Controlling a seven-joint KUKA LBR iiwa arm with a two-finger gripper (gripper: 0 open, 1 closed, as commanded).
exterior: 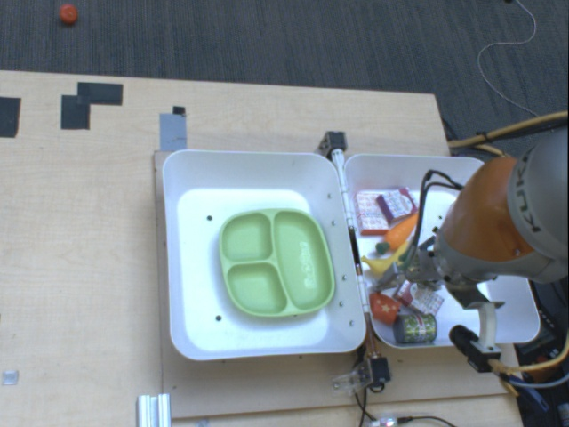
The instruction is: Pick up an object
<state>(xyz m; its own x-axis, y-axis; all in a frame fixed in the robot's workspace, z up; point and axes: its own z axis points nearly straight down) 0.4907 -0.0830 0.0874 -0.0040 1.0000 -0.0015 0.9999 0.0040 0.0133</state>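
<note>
Two white bins, green divided plate, cluttered toys.

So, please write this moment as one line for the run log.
arm: over right bin | claw: among items, grip unclear | green tray: left bin | can: right bin

My pale wooden counter stood on a dark grey carpeted floor. A small orange-red ball lay on that carpet at upper left, and a thin pale cable looped across it at upper right.
</note>
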